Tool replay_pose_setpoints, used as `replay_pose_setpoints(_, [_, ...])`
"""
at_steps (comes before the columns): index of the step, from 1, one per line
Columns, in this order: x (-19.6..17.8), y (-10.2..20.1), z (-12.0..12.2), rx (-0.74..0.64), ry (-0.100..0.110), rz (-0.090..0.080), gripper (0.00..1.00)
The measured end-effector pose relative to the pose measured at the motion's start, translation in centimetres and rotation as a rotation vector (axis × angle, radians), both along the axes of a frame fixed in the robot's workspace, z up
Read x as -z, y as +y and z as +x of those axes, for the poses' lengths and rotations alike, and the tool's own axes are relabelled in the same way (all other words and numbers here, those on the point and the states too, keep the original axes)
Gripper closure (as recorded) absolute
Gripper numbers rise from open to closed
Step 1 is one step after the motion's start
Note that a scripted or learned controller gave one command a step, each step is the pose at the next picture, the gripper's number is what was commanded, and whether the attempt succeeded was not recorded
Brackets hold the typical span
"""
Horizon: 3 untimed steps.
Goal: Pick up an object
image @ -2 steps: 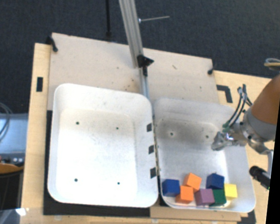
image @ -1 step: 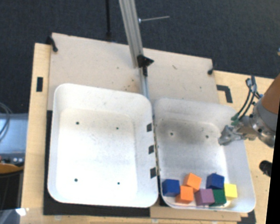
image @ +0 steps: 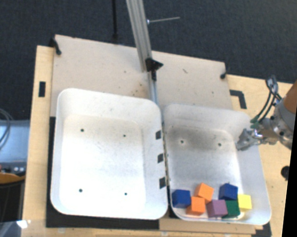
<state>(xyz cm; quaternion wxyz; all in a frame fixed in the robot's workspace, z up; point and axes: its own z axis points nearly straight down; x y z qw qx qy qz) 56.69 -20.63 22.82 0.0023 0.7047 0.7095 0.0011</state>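
Gripper (image: 247, 137) above right bin (image: 254, 165) far edge; finger state unclear; blocks (image: 211, 199) clustered at near edge.

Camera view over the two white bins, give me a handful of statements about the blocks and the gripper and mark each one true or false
1. All the small coloured blocks lie in the right-hand shallow white bin. True.
2. The blocks are piled at the far end of that bin. False: they cluster at its near edge.
3. There are two orange blocks, one behind the other. True.
4. The yellow block sits at the cluster's left end. False: it is at the right end; a blue block is leftmost.
5. The gripper is over the left-hand white bin. False: it is at the right bin's far right side, apart from the blocks.
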Motion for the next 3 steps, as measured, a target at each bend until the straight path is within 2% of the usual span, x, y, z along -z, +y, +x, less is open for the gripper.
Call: replay_pose_setpoints(3, [-1.5,14.9,3.9,-0.001,0.001,0.003,1.0])
